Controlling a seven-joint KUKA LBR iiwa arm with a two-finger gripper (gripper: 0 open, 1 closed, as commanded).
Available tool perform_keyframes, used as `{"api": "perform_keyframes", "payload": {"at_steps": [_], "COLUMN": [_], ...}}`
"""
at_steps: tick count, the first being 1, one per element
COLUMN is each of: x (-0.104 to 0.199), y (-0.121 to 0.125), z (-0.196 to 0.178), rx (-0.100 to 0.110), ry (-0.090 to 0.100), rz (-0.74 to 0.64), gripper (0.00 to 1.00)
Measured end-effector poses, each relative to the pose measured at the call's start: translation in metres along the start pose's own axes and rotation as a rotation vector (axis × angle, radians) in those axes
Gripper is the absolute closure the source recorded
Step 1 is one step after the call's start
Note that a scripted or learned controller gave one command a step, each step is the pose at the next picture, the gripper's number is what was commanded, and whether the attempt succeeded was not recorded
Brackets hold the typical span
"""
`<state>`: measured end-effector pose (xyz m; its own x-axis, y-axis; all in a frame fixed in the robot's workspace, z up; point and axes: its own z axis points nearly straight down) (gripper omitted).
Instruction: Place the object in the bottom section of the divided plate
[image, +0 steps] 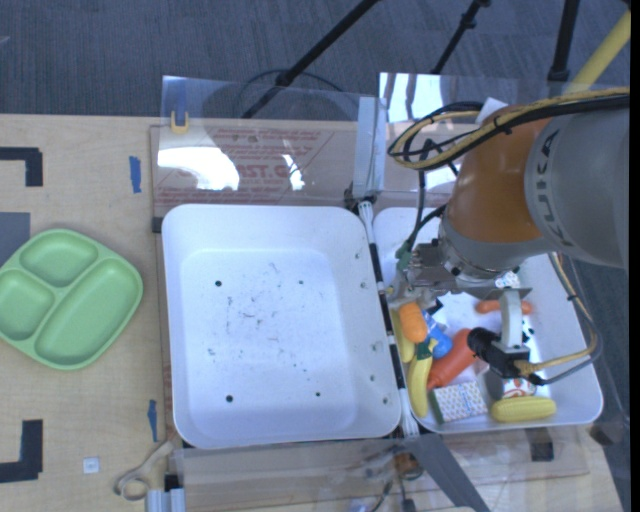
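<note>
The green divided plate (66, 296) lies on the wooden bench at the far left, outside the bins, with two small sections at its upper left and one long section at its lower right. My gripper (418, 283) hangs low over the left part of the right bin (580, 375), just above a pile of toy food: an orange piece (411, 322), a carrot (453, 361), a yellow banana (419, 383), a corn cob (522, 408) and a blue piece (436, 335). The grey arm with its orange band (500, 190) covers the upper half of that bin.
The left bin (270, 325) sits between the plate and the right bin, showing only small dark specks. A clear plastic panel (260, 160) stands behind it. Cables run across the arm, and black tape marks lie at the bench's left edge.
</note>
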<state>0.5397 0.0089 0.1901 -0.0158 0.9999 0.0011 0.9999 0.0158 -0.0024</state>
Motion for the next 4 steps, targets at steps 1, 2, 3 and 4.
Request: {"api": "perform_keyframes", "payload": {"at_steps": [1, 2, 3, 4], "x": [0.068, 0.107, 0.107, 0.107], "y": [-0.003, -0.048, -0.048, -0.048], "z": [-0.009, 0.056, 0.056, 0.047], "rx": [-0.003, 0.0, 0.0, 0.0], "ry": [-0.001, -0.001, -0.001, 0.0], "rz": [-0.046, -0.099, -0.099, -0.098], "gripper": [1.0, 1.0, 0.0, 1.0]}}
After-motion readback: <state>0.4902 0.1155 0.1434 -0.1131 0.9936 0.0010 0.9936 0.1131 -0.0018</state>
